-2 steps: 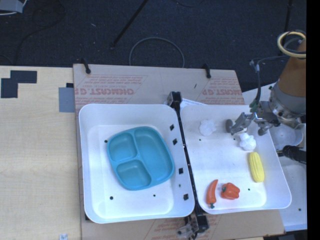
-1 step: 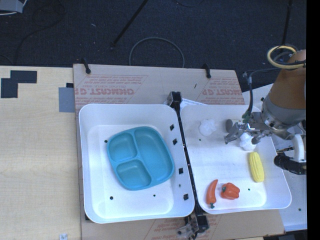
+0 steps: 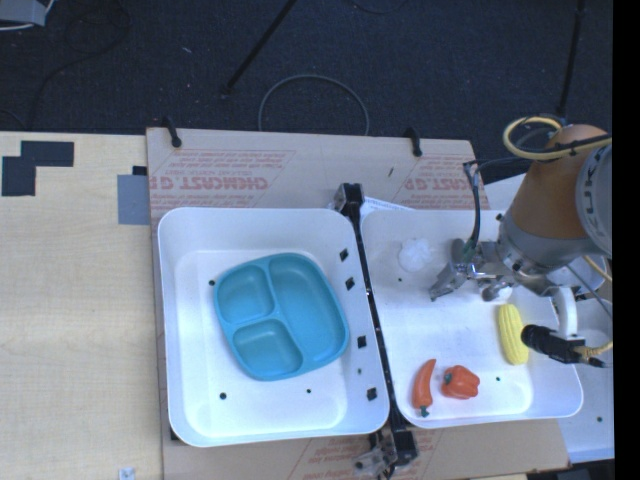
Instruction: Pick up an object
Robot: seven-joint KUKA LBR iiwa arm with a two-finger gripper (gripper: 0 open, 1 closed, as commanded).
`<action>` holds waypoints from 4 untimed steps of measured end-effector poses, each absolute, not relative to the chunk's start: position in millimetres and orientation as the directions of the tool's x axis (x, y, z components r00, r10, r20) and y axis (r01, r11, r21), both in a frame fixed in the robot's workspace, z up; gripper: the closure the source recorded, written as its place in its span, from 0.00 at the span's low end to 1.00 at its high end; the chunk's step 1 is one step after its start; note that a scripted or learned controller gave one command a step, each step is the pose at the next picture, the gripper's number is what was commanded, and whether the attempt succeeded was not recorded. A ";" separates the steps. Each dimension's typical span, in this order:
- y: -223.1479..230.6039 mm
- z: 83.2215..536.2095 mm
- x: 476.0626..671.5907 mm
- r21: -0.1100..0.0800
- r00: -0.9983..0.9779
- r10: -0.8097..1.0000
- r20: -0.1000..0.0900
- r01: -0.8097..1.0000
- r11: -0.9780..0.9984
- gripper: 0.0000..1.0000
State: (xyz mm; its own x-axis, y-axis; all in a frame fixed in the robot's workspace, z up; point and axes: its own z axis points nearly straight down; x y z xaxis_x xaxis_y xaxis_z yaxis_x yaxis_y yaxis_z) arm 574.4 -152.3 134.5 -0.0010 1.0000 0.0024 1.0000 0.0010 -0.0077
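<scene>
In the right bin [image 3: 545,400] lie a yellow corn cob [image 3: 512,333], a red chili pepper [image 3: 425,383], a small red-orange bell pepper [image 3: 460,381] and a white crumpled object [image 3: 413,256]. My gripper [image 3: 465,290] hangs over the middle of this bin, just right of the white object and up-left of the corn. Its fingers are spread open with nothing between them. The arm's orange band [image 3: 550,193] rises behind it on the right.
The left bin [image 3: 190,388] holds a blue divided plate [image 3: 280,315]. A black divider [image 3: 365,308] runs between the two bins. Cables hang by the wrist at the right bin's edge.
</scene>
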 end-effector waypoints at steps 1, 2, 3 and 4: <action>-151.1 84.8 573.9 -0.005 0.000 1.000 0.001 1.000 0.000 0.00; -152.5 97.8 574.4 -0.003 0.003 1.000 0.001 1.000 -0.003 1.00; -152.4 140.0 575.1 0.001 0.000 1.000 0.000 1.000 0.000 1.00; -161.4 200.7 576.1 0.004 0.000 1.000 -0.002 1.000 0.000 1.00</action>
